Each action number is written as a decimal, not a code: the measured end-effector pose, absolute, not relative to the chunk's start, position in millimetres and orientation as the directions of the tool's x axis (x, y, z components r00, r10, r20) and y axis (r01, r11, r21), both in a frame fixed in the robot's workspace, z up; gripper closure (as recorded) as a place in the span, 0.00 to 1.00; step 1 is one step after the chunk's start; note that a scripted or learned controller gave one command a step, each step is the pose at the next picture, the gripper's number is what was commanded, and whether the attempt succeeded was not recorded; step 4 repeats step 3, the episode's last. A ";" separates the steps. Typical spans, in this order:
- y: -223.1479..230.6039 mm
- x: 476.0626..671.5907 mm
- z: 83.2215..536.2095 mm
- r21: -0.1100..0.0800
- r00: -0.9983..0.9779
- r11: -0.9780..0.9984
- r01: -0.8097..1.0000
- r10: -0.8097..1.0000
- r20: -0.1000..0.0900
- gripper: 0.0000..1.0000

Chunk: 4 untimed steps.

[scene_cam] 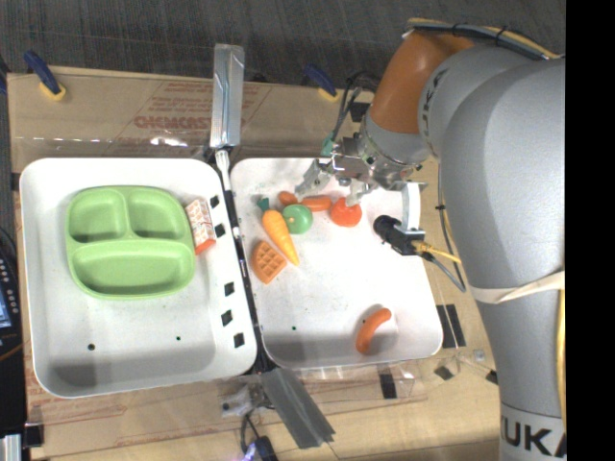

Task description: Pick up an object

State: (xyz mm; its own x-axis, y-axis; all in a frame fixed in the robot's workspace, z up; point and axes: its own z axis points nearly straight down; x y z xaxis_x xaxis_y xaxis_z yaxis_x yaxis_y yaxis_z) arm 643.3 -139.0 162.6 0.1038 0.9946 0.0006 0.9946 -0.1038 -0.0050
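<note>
My gripper (332, 182) sits at the upper middle of the frame, over the top edge of the right bin (404, 286). Fingers are spread wide, nothing between them. One fingertip (312, 177) is at the left, the other (354, 196) at the right, just above the tomato (345, 213).

Right under the gap: a small orange piece (287, 198) and a longer orange piece (315, 203). The green ball (297, 219) is just below those, touching the carrot (280, 235), which runs diagonally down-right. The waffle (268, 260) is just below the carrot's thick end. The sausage (372, 328) lies well apart, lower right of the bin.

The left bin (58, 344) holds a green divided tray (130, 240), with a small packet (200, 225) beside its right edge.
</note>
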 end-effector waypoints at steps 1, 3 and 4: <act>-101.3 644.4 88.3 -0.005 -0.093 0.093 0.996 0.996 0.002 0.00; -74.5 577.4 189.6 -0.005 -0.137 0.137 0.991 0.991 0.001 1.00; -74.5 577.4 189.6 -0.005 -0.137 0.137 0.991 0.991 0.001 1.00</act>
